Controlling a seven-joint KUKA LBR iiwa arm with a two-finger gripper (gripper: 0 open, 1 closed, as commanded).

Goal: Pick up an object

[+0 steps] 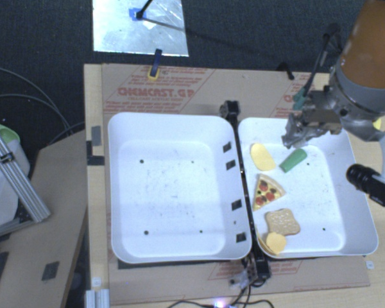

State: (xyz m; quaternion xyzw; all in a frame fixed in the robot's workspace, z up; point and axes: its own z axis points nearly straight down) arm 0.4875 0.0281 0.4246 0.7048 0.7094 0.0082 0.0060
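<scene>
The right bin (346,191) holds several toy food pieces. A green block (293,160) lies near its back. To the left of that block is a pale yellow oval piece (264,156). Further forward sit a pizza slice (267,192), a round cracker (282,221) and a small yellow disc (276,242) at the front rim. My gripper (298,137) hangs over the back of the right bin, just above and behind the green block. Nothing shows between its fingers.
The left bin (173,185) sits beside the right one, with a black divider strip (240,178) between them. A black cylinder (370,183) juts in at the right edge. A shiny sheet (140,18) lies on the floor behind the bench.
</scene>
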